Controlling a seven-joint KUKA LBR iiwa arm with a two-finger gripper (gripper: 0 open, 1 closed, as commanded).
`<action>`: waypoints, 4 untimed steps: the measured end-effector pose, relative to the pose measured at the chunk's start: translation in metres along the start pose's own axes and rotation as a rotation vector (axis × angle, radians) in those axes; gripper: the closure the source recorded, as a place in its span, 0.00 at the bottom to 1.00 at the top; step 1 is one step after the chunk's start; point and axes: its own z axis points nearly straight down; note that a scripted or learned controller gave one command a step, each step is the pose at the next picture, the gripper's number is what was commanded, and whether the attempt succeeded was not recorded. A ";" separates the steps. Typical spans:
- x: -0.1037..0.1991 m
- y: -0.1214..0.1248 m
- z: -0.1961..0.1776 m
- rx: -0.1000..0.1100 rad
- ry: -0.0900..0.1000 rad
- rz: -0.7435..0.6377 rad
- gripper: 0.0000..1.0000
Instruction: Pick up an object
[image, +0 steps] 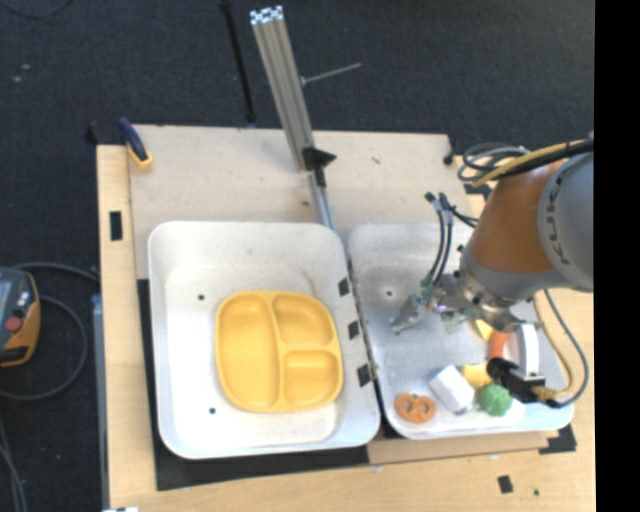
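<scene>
My gripper (408, 319) hangs low over the middle of the right bin (385, 260), reaching in from the right, and I see nothing held in it. Below and to the right of it, in the bin's near right corner, lie a brown pretzel-shaped piece (414, 407), a white block (452, 388), a green ball (495, 400) and a small yellow piece (475, 375). An orange and white object (499, 344) sits partly hidden under the wrist.
The left bin (180, 270) holds a yellow divided plate (278, 350) at its middle. A metal post (290, 90) rises from the bench behind the bins. The arm's orange band (510, 225) looms over the right bin's far right side.
</scene>
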 end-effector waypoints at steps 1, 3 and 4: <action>-0.001 0.000 0.050 -0.005 -0.002 0.000 0.00; -0.005 0.006 -0.007 -0.010 -0.001 0.000 1.00; -0.007 0.008 -0.061 -0.013 -0.002 -0.003 1.00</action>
